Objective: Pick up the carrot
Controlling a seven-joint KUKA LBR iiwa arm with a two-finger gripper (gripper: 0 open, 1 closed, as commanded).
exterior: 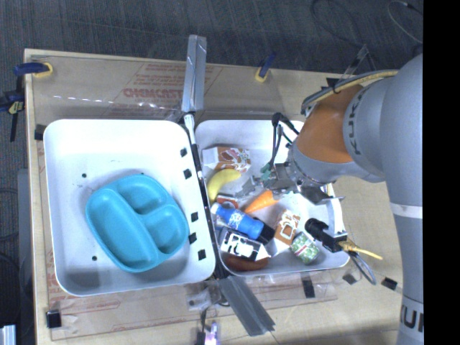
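Wooden bench (pixel 108 85) (dark carpet (pixel 108 13) beyond), two bins (pixel 65 142)

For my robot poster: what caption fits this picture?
Robot claw hovers by the carrot in the right bin.

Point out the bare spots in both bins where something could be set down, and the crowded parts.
Free: the left bin around the blue divided tray, mostly its far strip and near-left corner. In the right bin, just the far strip beyond the banana. Crowded: around the carrot, bottle and packets, under the arm.
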